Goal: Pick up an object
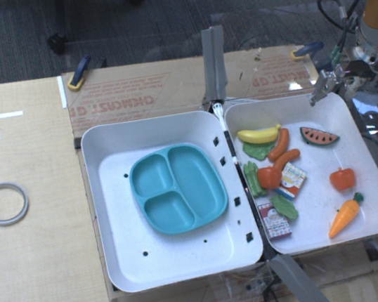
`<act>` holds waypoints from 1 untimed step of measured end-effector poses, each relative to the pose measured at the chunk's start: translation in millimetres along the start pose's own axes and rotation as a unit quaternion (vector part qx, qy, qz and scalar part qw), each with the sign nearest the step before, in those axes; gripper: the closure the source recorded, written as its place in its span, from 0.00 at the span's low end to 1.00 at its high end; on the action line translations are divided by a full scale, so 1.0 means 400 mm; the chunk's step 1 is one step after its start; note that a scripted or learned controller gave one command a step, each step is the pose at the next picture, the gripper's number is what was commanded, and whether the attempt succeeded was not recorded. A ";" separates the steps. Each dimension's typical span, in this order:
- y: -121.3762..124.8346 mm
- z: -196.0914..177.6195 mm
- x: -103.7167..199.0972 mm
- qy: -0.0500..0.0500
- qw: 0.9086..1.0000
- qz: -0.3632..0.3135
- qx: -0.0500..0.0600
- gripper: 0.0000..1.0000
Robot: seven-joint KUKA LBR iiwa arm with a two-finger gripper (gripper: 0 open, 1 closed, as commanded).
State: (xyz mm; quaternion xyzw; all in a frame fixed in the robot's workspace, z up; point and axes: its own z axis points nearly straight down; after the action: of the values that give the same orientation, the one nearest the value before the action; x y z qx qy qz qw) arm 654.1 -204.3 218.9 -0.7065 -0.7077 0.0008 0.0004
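jaws (322, 86) hang at the right bin's far corner; their state, cannot tell. watermelon slice (319, 135) lies nearest, just below them, long axis crosswise.

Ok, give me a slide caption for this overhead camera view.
Gripper at the right bin's far corner, toy food inside; teal divided plate in the left bin.

Dark grey carpet (173, 3) lies beyond the pale wooden bench (22, 152), with chair casters (56, 42) on it.
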 end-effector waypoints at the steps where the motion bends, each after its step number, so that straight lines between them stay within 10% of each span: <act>1: -0.097 0.199 0.117 0.000 0.991 -0.131 0.000 0.00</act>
State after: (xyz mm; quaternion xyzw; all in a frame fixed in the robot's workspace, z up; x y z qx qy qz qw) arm 614.9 -157.7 139.3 -0.6080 -0.7940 0.0006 0.0004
